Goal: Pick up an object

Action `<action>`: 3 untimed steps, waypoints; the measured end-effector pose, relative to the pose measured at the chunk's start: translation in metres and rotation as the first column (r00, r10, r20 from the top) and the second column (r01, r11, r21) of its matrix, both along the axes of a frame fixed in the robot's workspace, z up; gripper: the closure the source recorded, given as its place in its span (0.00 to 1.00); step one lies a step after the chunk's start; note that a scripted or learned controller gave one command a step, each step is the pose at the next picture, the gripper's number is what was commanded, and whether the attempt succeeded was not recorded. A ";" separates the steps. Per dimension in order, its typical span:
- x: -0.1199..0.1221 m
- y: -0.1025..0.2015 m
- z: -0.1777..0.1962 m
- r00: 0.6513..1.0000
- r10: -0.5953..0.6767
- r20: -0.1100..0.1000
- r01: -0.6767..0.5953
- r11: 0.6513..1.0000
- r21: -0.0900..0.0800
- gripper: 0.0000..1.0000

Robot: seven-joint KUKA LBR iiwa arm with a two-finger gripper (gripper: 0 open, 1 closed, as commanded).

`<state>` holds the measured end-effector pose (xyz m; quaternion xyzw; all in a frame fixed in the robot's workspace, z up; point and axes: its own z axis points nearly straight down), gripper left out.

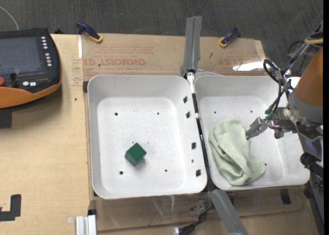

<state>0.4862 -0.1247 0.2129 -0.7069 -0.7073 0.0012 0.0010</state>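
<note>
The left bin [100, 141] holds one small green block [135, 154] (near its front). The right bin [288, 169] holds a crumpled pale green cloth [231, 151]. The gripper [255, 129] hangs just over the cloth's right edge; I cannot tell its grip.

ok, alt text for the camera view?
Robot hand reaches from the right over a crumpled pale green cloth in the right bin. A small green block lies in the left bin.
</note>
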 end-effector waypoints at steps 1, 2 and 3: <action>-0.008 0.030 -0.120 0.994 0.106 0.006 -0.106 0.994 0.001 0.00; -0.008 0.030 -0.111 0.995 0.102 0.006 -0.102 0.995 0.001 1.00; 0.010 0.075 -0.022 1.000 -0.025 0.000 0.025 1.000 -0.001 1.00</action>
